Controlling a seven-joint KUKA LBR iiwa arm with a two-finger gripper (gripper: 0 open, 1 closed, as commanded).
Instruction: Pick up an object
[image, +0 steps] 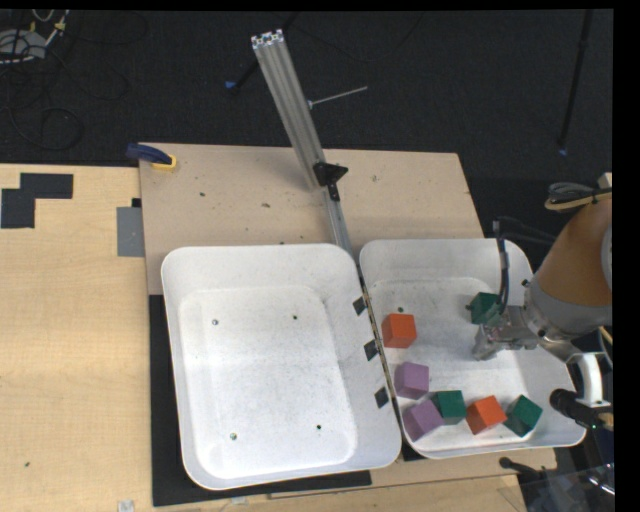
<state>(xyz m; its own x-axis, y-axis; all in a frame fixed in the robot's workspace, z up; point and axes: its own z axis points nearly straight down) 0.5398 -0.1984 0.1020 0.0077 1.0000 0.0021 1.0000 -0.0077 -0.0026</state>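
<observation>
A: Where does the gripper sit?
B: Low in the right bin, right half. A dark green block lies just beyond it, on its far side, touching or nearly so. Nothing shows between the fingers; whether they are spread or pressed together, I cannot tell.

A: Other candidates?
B: 6 more. Orange cube to the left, by the divider. Near edge, in a row: 2 purple blocks, a green block, an orange block, a green block.

A: Obstructions?
B: The right wall stands close. The left bin holds no blocks.
</observation>
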